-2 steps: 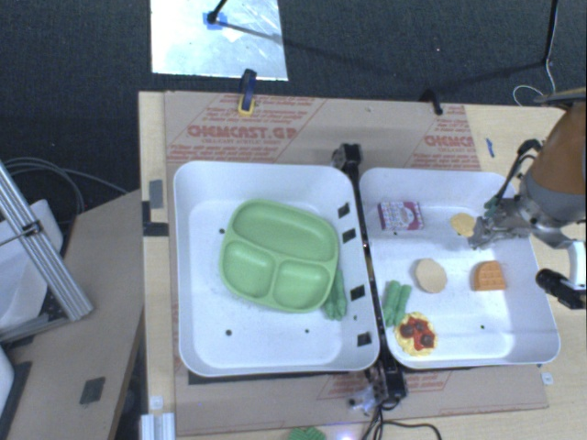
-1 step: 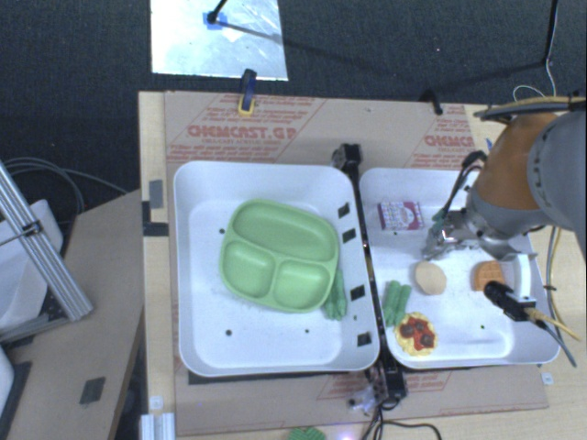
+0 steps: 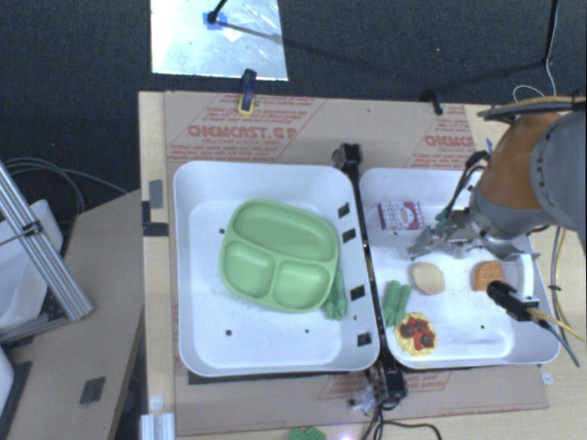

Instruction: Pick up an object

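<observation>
The surface was brown and held two white bins side by side. The left bin had a green plate in it. The plate had three parts and lay near the middle of the left bin. A small green thing sat just beside the plate, on the side toward the right bin.

The right bin held the little toys. A small box with red and white on it lay near the far side of the right bin. A pale round bun sat near the middle of the right bin. A green bean-like toy lay near the bun, closer to the left bin. A toy pizza slice with red spots lay just below the green toy, near the front of the right bin. An orange-brown toy lay on the other side of the bun.

The grey arm reached over the right bin. Its end effector hung just above the bun, between the bun and the box. Whether its fingers were apart or together was too hard to see. Nothing showed between them.
</observation>
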Robot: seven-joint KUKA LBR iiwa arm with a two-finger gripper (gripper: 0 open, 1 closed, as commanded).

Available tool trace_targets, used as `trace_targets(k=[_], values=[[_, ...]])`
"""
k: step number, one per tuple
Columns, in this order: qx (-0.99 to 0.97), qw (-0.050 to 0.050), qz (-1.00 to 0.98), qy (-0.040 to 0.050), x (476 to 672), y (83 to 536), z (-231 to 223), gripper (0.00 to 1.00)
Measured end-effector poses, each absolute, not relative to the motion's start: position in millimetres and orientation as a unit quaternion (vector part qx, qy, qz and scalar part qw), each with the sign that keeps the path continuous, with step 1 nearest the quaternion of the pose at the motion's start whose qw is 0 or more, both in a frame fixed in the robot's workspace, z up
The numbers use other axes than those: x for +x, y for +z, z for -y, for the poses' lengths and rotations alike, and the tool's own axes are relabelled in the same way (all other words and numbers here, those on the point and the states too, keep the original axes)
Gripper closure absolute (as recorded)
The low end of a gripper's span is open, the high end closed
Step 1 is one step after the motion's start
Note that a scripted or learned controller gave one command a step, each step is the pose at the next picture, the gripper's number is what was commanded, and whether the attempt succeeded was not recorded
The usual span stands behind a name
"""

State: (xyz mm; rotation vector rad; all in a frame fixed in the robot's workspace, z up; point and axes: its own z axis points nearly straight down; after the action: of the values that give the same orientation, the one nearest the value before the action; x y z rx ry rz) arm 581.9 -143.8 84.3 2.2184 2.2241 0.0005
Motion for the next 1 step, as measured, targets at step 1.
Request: trace_targets(k=[1], values=[[0.707, 0.004, -0.707, 0.0010, 611.1, 85.9, 209.8, 0.00]])
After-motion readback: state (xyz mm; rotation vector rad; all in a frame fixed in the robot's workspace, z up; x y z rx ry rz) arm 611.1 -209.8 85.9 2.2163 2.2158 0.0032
